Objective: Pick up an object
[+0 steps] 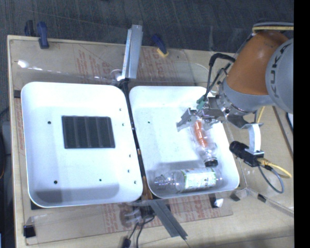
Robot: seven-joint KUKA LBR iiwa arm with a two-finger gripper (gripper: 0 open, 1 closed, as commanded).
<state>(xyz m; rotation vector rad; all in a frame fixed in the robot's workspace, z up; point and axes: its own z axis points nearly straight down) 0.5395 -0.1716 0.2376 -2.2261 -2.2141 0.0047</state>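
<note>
While our gripper [195, 119] hangs over the right bin [160, 138] above an orange-filled bottle [202, 138], grip state unclear; we judge nothing lifted; green-labelled bottle [188, 180] untouched.

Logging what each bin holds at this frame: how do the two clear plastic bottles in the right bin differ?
The bottle with the orange label lies lengthwise up the bin, right under the pincer; the bottle with the white label lies crosswise along the near wall, apart from the pincer. The orange-label one's dark cap points toward the near wall; the white-label one looks bulkier. Both are clear, lie on their sides and share the right bin.
</note>
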